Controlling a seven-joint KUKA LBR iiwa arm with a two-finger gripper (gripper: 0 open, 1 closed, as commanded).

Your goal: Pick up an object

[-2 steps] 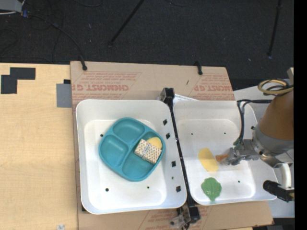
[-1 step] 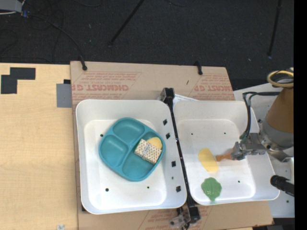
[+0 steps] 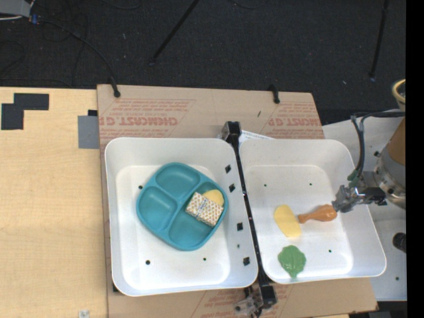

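The arm's jaws [image 3: 347, 199] sit at the right side of the right bin [image 3: 305, 156], low over its floor, with their tips at the near end of an orange piece [image 3: 318, 214]. Whether they grip it cannot be told; the tips are too small and dark to read. The orange piece touches a yellow piece [image 3: 287, 221] at its left end. A green piece [image 3: 291, 260] lies nearer the front wall. In the left bin [image 3: 126, 244], a teal divided plate [image 3: 162, 207] carries a patterned block [image 3: 204, 208] and a small yellow item [image 3: 215, 196].
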